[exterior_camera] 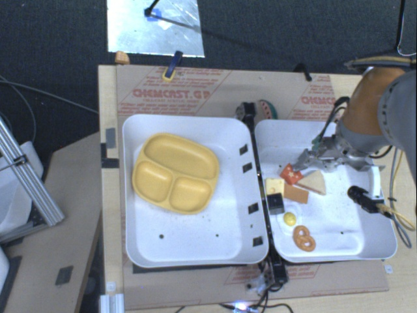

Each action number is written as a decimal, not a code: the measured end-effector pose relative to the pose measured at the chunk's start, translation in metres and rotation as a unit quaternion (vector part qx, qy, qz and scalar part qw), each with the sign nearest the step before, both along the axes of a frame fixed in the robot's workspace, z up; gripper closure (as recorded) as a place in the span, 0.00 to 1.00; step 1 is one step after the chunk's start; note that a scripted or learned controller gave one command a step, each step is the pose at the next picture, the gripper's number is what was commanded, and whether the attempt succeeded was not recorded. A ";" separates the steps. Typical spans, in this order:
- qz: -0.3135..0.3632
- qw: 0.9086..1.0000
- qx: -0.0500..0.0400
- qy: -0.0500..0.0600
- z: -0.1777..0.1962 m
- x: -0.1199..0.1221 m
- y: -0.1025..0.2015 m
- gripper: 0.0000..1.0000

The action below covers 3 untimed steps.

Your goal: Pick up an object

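My gripper (298, 167) reaches into the right bin (339, 130) from the right, its tip down at a small red piece (288, 173) near the bin's left side. The tip touches or sits just over the red piece; I cannot tell which. Right beside it lie a pale tan wedge (315, 183) and an orange-brown block (295, 194). A yellow block (274, 186) and a black block (275, 203) lie along the bin's left wall. Nearer the front sit a small yellow piece (289, 219) and an orange pretzel-shaped ring (303, 238).
The left bin (195, 240) holds a yellow divided plate (174, 172) in its upper left part. The divider between the bins (255, 175) runs close to the left of the gripper. A blue and yellow tool (172, 66) lies on the cardboard behind the bins.
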<state>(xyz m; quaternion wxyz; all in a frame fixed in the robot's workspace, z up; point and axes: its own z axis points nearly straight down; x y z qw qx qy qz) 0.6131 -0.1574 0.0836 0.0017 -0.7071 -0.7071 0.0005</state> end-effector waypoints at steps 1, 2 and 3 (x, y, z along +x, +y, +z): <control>0.004 1.000 0.000 -0.005 0.002 -0.002 0.078 0.00; 0.002 1.000 -0.001 -0.005 0.013 -0.002 0.074 1.00; 0.005 1.000 0.000 -0.006 0.107 -0.047 0.132 1.00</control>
